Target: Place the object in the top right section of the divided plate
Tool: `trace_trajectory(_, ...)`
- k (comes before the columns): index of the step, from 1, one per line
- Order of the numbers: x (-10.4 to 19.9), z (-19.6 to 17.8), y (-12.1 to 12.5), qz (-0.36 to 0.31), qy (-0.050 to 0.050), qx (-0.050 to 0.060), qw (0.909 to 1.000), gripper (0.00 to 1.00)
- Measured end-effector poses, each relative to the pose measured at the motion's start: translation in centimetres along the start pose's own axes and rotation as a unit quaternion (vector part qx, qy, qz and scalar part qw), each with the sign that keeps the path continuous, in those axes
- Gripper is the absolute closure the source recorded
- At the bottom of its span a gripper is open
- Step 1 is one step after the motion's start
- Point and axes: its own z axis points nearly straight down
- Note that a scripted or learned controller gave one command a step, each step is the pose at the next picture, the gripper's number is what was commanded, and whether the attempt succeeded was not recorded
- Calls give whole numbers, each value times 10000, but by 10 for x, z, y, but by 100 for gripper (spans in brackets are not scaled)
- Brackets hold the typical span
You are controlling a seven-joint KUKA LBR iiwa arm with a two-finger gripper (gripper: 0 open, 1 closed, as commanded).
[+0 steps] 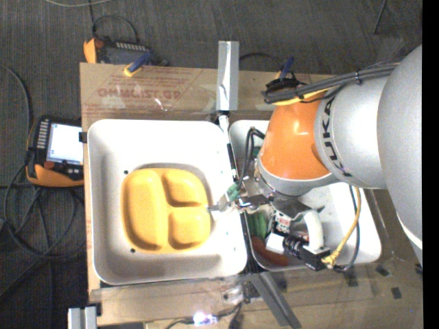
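Observation:
A yellow divided plate (164, 208) lies in the left white bin (110, 149); it has one long section on the left and two smaller ones on the right. My gripper (225, 204) hangs over the wall between the two bins, just off the plate's right edge. A small green piece (236, 193) shows right at the gripper; whether it is held I cannot make out. The grey arm with its orange band (295, 149) covers most of the right bin (363, 238).
In the right bin, under the wrist, lie a green object (258, 221) and a dark red-brown one (266, 251). A yellow cable (350, 235) loops by the wrist. A handheld pendant (55, 153) sits left of the bench.

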Motion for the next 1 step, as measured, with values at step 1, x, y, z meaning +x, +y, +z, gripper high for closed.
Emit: trace_trajectory(1, 33, 9, 27, 378, -3, 14, 9993, 100)
